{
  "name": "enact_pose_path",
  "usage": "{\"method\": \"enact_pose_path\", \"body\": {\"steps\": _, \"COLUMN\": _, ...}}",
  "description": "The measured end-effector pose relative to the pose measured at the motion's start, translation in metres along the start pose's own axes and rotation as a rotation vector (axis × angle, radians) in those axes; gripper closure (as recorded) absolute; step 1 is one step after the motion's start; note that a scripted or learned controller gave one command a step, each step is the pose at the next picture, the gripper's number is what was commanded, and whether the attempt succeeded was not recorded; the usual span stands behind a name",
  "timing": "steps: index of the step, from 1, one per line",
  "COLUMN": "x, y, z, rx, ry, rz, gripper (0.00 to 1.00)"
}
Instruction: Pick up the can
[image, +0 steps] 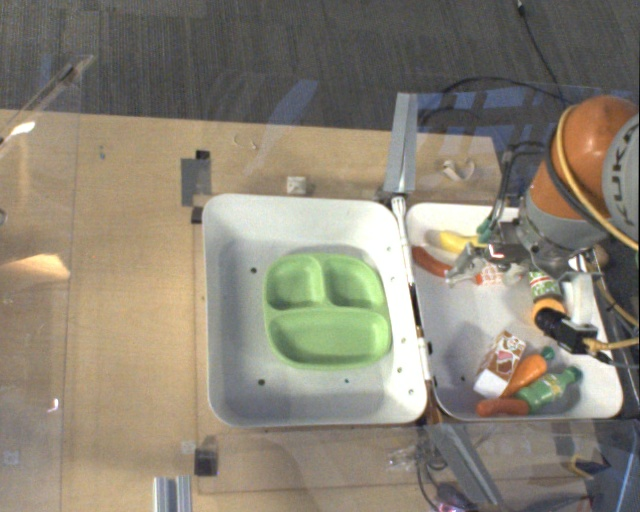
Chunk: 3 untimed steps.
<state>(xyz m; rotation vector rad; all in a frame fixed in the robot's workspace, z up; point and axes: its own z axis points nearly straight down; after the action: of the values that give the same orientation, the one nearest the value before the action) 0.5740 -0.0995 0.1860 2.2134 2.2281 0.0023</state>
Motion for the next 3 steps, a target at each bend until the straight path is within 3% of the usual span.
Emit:
{"method": "enact_pose_path", "body": {"steps": 1, "x": -0.092, "y": 0.030, "z": 0.009, "rx": -0.001, "ry": -0.002, "rz": 0.036, "gripper": 0.00}}
{"method": "enact_pose_path", "body": {"steps": 2, "x": -0.105, "y": 0.071, "z": 0.084, "rx": -0.016, "ry": -0.006, "rz": -0.013, "gripper": 0.00}}
{"method": "enact_pose_path", "body": {"steps": 3, "x": -0.103, "y": 0.075, "z": 0.070, "rx": -0.027, "ry": -0.009, "rz": -0.020, "gripper": 1.00}}
